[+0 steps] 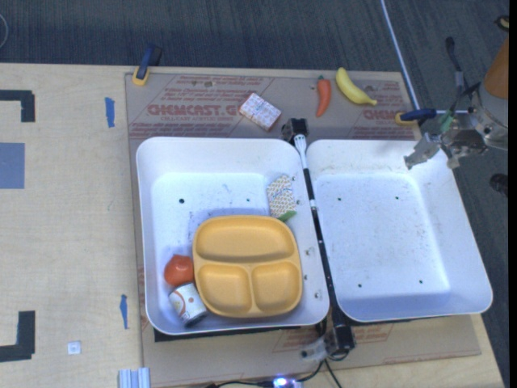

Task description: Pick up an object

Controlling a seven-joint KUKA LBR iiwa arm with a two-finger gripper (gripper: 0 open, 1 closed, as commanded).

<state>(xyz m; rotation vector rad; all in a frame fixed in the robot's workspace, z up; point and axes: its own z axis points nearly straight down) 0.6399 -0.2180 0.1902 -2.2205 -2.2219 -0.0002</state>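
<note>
**Gripper above the right bin's far corner, objects well apart in the left bin**

Gripper (435, 153) hangs over the far right corner of the right bin (452, 297), at the end of the arm (497, 103) that reaches in from the right. Two grey fingers (417, 157) point down and to the left with a modest gap between them, and nothing sits in that gap. The white floor below them is bare apart from small dark specks.

Every loose object lies well away from the fingers, across the divider in the left bin (161, 176). One yellow compartment tray (246, 265), with three sections, fills the near middle of that bin. One red, tomato-like object (178, 270) rests against the tray's left edge. One small white can with orange markings (187, 303) lies on its side just in front of the red object, touching the tray's near left corner. One patterned, pale packet (280, 195) sits just beyond the tray's far right corner, near the divider.

Outside the bins, on the cardboard sheet (202, 107) at the far side, lie one patterned square block (259, 111), one red chili pepper (323, 97) and one yellow banana (354, 88). The pepper and banana lie close together, nearer the gripper than the bin's contents but still apart from it.
</note>
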